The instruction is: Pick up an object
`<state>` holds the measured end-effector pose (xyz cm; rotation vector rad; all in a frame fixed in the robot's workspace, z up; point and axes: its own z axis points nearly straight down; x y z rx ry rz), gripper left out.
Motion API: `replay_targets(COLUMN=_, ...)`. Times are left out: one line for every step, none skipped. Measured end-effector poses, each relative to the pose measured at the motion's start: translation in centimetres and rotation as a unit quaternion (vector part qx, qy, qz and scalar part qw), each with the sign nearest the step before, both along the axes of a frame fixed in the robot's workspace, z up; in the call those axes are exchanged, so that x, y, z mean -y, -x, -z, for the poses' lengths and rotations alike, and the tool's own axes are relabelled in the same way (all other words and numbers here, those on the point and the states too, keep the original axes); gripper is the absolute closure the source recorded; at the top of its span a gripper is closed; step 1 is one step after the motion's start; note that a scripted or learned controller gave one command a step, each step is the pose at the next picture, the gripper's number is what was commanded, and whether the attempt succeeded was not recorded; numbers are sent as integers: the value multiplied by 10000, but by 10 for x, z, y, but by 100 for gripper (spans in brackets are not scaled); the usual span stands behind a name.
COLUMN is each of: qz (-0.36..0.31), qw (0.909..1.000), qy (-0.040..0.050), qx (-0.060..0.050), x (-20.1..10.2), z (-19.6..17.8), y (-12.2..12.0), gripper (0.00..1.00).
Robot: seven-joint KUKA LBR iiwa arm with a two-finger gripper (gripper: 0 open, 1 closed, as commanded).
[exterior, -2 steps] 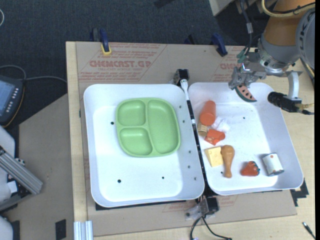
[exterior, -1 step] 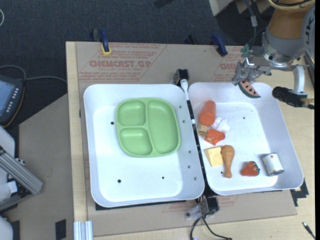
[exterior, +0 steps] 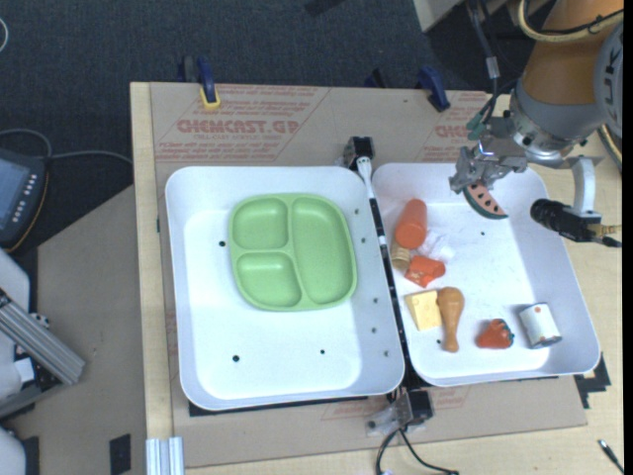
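Gripper [exterior: 482, 179] pinches one watermelon slice [exterior: 488, 201] near the right bin's [exterior: 574, 265] far edge; six more items sit toward the near edge.

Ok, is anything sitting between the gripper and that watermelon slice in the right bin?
Nothing visible does. The gripper is right above the watermelon slice, at the far end of the right bin. The nearest other item, the carrot, lies well off to the side, toward the divider.
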<state>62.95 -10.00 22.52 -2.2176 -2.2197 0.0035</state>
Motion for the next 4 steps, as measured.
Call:
replay_targets(qz=-9, qw=10000, qy=-5, qx=3, x=-37, z=-9, y=45, gripper=100)
replay_targets(qz=-10, qw=10000, qy=-7, qx=-10, x=-73, z=1, y=95, gripper=100)
replay_targets(qz=8, qw=10000, qy=4, qx=8, x=-66, z=11, y=86, gripper=100)
replay_targets(qz=6, qw=10000, qy=0, qx=8, x=-62, z=10, y=92, gripper=100)
